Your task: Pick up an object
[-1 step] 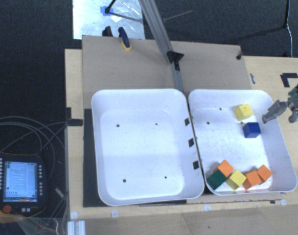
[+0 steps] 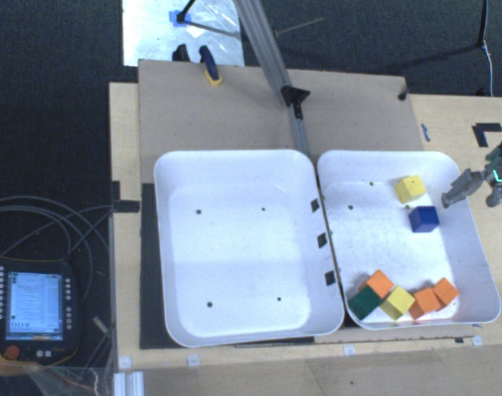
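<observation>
Two shallow white bins sit side by side on the worktop (image 2: 234, 106), viewed from above at a slant. Left bin (image 2: 238, 246): bare white floor with a few small dark dots. Right bin (image 2: 473, 254): seven small cubes. A yellow cube (image 2: 410, 189) lies near the far right corner, with a blue cube (image 2: 424, 219) just beside it toward the near side. Along the near wall a cluster forms: a green cube (image 2: 365, 303) at the left, an orange cube (image 2: 380, 284) touching it from behind, a second yellow cube (image 2: 396, 303) next, then two further orange cubes (image 2: 435, 297) toward the right corner.

End effector (image 2: 475, 186): a grey two-finger unit entering from the right edge, positioned over the right rim of the right bin, level with the far yellow cube and near it but apart. One finger points left toward the cubes; whether the fingers stand open or closed cannot be told at this scale, and no cube is visible between them.

Surroundings: a slanted metal pole (image 2: 263, 40) crosses the far side of the worktop. A handheld control pendant (image 2: 32, 308) with a lit screen rests on the dark floor at lower left, with cables (image 2: 61, 221) looped above it.
</observation>
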Controlling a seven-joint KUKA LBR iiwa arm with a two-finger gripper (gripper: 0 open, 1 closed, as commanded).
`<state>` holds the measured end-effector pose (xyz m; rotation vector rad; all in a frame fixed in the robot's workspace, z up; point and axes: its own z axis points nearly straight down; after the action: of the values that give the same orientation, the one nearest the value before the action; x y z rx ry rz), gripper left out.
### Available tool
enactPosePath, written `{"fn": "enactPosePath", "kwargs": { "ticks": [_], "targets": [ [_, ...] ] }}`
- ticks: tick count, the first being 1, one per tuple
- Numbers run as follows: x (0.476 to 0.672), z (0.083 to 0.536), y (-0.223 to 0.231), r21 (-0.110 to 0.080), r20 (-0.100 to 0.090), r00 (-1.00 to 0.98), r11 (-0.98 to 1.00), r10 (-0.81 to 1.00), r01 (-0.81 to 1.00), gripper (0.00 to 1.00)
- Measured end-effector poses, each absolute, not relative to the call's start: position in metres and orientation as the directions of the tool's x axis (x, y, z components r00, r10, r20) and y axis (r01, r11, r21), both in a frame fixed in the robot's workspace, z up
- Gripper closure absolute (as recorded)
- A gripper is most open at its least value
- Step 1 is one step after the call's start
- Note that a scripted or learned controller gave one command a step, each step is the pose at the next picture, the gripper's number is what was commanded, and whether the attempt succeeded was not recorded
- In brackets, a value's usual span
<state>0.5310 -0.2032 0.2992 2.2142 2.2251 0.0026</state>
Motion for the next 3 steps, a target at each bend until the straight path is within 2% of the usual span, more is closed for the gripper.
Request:
{"fn": "enactPosePath", "kwargs": {
  "ticks": [1, 3],
  "targets": [
    [0.532, 0.237, -0.204, -0.003, 0.001, -0.002, 0.002, 1.0, 1.0, 0.0],
    [0.52, 0.127, -0.215, -0.003, 0.001, -0.001, 0.001, 1.0, 1.0, 0.0]
  ]
}}
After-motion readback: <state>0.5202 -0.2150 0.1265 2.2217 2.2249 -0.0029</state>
